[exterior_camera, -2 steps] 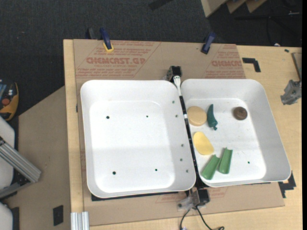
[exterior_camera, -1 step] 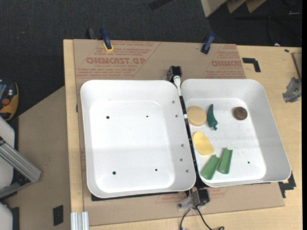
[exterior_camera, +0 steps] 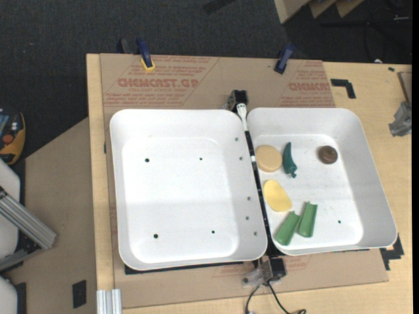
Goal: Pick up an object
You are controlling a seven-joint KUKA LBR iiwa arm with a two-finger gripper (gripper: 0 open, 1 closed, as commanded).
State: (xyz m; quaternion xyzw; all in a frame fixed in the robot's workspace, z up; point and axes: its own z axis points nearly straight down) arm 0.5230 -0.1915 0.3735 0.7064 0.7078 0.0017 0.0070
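I see the tool (exterior_camera: 400, 120) at the bench's (exterior_camera: 196, 77) right edge; I cannot tell its state. A brown ball (exterior_camera: 327, 154) lies in the right bin (exterior_camera: 370, 195).

The gripper (exterior_camera: 401, 119) is a small, angular piece of dull grey metal with lighter and darker facets, cropped at the right edge.

left bin (exterior_camera: 131, 195): open floor | right bin (exterior_camera: 366, 175): left half crowded by tan disc (exterior_camera: 268, 158), teal piece (exterior_camera: 289, 159), yellow piece (exterior_camera: 277, 195), green pieces (exterior_camera: 296, 222) | right strip free past brown ball (exterior_camera: 327, 154)
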